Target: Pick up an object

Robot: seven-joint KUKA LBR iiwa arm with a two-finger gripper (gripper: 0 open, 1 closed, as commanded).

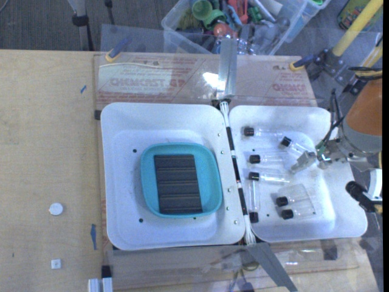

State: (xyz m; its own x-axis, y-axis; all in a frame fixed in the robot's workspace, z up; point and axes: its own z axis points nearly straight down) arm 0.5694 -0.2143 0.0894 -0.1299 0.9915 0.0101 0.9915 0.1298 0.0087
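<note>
On the near edge of the table (42, 132), two shallow white bins lie side by side. The left bin (121, 126) carries a teal tray (149, 163) at its middle, and a dark ribbed block (177, 184) rests inside that tray. The right bin (349, 221) carries several clear vials with black caps, scattered across its floor. Nearest the bin's front edge, a pair of vials (292, 202) lies side by side, caps toward the left. Along the bin's left wall, one vial (253, 202) lies lengthwise, cap at the near end; just beyond it a vial (267, 177) and then another vial (267, 159) lie crosswise, caps toward the left wall. Toward the far edge, a vial (258, 132) rests near the far-left corner, and a further vial (292, 145) lies tilted near the middle. The pincer (302, 162) reaches in from the bin's right edge, its metallic tip low over the floor between the tilted vial and the near pair; whether its fingers are spread or closed cannot be told, and no vial is visibly between them. Beyond the table's far edge stands a clear tub of coloured toys (243, 11).
</note>
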